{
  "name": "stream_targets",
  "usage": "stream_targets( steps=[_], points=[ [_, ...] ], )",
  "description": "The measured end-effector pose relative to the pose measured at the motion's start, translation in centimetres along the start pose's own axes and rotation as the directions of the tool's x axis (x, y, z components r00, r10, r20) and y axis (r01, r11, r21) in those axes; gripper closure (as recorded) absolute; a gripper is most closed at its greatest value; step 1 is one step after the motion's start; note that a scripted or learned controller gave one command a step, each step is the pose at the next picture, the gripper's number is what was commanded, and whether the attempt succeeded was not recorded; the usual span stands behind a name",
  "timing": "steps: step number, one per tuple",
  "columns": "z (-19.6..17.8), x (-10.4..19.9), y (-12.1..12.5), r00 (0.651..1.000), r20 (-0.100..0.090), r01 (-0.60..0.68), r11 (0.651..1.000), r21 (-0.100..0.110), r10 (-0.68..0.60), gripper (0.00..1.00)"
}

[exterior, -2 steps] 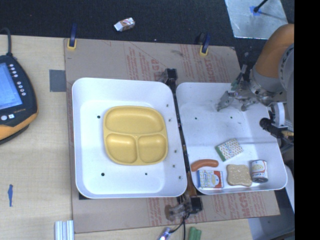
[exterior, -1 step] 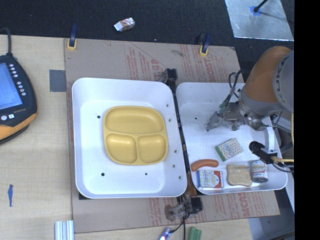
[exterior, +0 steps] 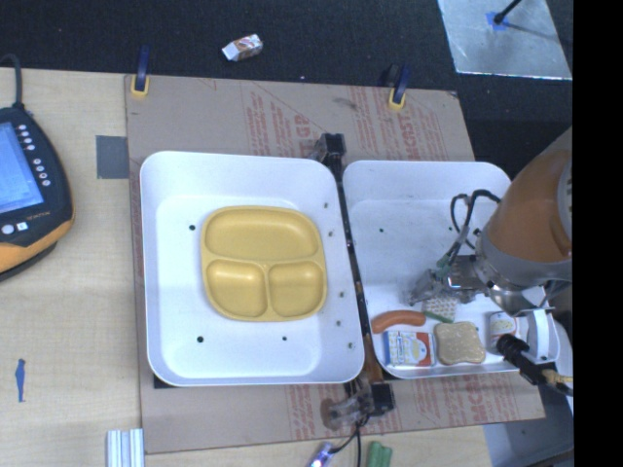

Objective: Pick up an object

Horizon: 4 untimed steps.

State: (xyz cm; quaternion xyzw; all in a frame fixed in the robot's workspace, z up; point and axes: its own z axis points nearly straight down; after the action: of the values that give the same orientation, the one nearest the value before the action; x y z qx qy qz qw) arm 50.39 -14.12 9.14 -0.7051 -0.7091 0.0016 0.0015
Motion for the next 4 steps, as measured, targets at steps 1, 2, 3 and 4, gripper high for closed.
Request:
stream_targets(
  steps=[1,2,3,4],
  points=[
    [-1.0,-0.1,0.0,1.0,0.002,0.004,1.0,0.001,-0.004,1.0],
    [-10.1,7.1,5.0,1.0,-0.002,-0.002,1.0,-0.002,0.002,1.0],
    [-14.1,15.8,5.6,1.0,-0.002,-0.002,1.0,-0.001,0.002,1.0],
    [-13.3,20.9,4.1,1.0,0.0,0.001,1.0,0.0,-0.001,1.0]
  ],
)
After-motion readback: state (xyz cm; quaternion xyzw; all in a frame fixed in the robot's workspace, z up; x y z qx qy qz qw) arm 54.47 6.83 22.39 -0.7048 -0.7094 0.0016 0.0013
